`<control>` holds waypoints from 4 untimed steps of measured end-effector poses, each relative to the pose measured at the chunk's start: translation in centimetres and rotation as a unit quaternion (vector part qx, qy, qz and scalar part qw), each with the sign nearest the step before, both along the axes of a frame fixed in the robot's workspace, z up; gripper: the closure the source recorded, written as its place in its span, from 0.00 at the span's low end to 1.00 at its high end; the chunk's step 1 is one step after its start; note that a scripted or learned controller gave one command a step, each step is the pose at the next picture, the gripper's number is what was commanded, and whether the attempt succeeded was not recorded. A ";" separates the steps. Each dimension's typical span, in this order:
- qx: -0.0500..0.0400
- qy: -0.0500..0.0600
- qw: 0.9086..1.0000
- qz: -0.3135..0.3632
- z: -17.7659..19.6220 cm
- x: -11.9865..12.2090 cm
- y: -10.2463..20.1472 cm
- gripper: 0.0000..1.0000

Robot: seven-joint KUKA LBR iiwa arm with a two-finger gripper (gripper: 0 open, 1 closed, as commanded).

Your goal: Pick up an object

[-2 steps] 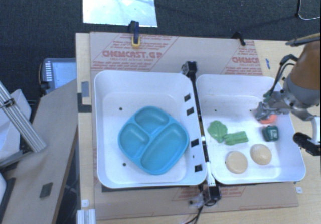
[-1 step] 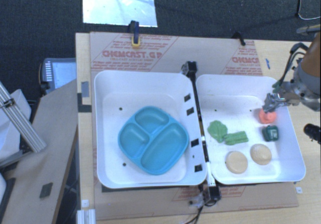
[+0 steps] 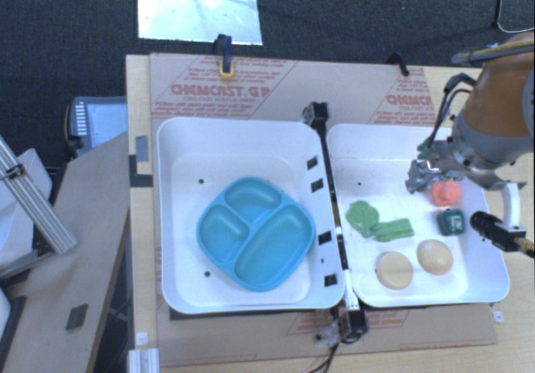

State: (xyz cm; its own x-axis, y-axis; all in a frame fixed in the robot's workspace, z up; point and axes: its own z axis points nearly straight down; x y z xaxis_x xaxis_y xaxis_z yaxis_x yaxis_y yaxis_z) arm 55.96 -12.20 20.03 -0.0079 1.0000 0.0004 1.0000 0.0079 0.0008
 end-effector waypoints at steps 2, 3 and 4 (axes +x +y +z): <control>0.001 0.000 1.000 0.001 0.6 -0.6 11.0 1.00; 0.001 -0.001 1.000 0.001 2.1 -0.9 16.5 1.00; 0.000 0.000 1.000 0.001 1.9 -0.5 21.4 1.00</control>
